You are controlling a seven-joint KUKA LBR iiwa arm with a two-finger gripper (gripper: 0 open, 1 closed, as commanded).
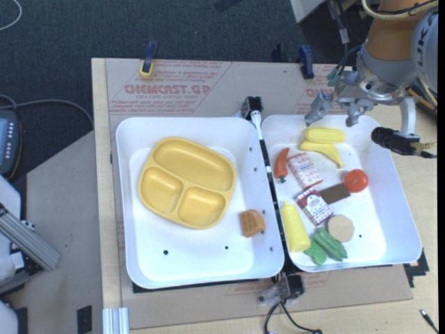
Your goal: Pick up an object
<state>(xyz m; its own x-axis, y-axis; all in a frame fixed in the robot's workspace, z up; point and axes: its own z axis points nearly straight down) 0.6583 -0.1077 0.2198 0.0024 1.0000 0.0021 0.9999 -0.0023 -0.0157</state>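
My gripper (336,112) hangs open over the far edge of the right bin (396,207), with nothing between its fingers. Just below it lie two yellow bananas (323,138). The same bin also holds a red chili (280,163), a small red-and-white carton (304,169), a second carton (314,206), a brown bar (335,193), a red tomato (356,180), a yellow bottle (295,227), a beige round piece (340,228) and green vegetables (325,247).
The left bin (132,152) holds a yellow divided plate (185,182) and a brown bread piece (252,223) near the wall between the bins. Blue clamps (147,60) grip the cardboard base at the far edge.
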